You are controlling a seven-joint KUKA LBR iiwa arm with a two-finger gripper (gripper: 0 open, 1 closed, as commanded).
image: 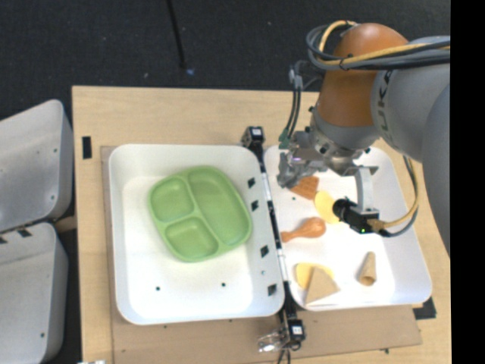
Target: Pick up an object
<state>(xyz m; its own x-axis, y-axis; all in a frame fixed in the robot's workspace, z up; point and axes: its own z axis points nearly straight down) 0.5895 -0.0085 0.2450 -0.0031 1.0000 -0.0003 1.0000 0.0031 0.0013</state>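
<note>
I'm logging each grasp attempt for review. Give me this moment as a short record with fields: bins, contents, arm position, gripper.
left bin: shallow white bin holding a light green three-compartment plastic plate
right bin: shallow white bin holding small toy foods
right bin contents: orange drumstick-shaped piece; tan wedge overlapping a yellow piece; small tan cone; round yellow piece; orange piece
arm: wrist over the right bin's upper left part
gripper: low beside the orange piece; finger state hidden
held object: none seen

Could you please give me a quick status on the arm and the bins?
Gripper low in right bin, over orange piece; grasp unconfirmed. Drumstick, cone, wedge lying loose. Green tray in left bin.
</note>
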